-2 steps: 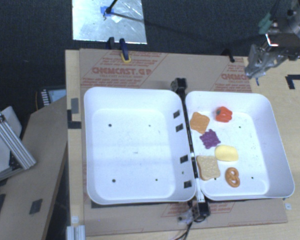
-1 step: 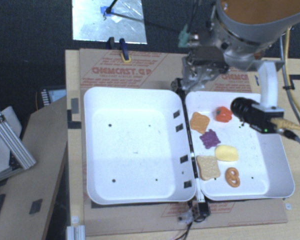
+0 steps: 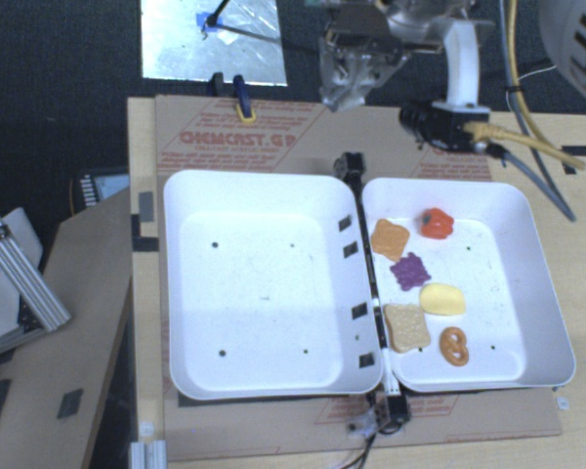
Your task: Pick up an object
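Note:
Several small toy foods lie in the right bin (image 3: pixel 539 262): a red tomato-like piece (image 3: pixel 436 223), an orange square cracker (image 3: pixel 391 238), a purple grape cluster (image 3: pixel 409 272), a yellow lemon-like lump (image 3: pixel 442 299), a bread slice (image 3: pixel 407 326) and a brown pretzel (image 3: pixel 454 345). They sit mostly in the bin's left half, close to the divider. My gripper (image 3: pixel 344 88) hangs high over the back of the bench, beyond the bins' far rims and above the seam between them. I see nothing under it or in it.
The left bin (image 3: pixel 190 291) sits beside the right one, joined by a black clip strip (image 3: pixel 363 272). A silver sheet (image 3: pixel 213 25) and a blue-yellow clamp (image 3: pixel 242 101) lie behind the bins. A black fitting with yellow cables (image 3: pixel 469 127) sits at the back right.

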